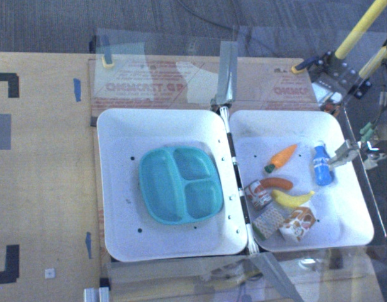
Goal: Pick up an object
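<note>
Now: approach step. Gripper [345,154] at right bin [363,222] edge, just beside blue bottle [322,167]; whether open or closed, cannot tell. Next move likely needs centring over bottle before closing.

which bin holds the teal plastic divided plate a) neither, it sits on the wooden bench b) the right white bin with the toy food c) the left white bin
c: the teal plastic divided plate lies flat in the left white bin, while the orange toy carrot and yellow toy banana lie in the right white bin.
</note>
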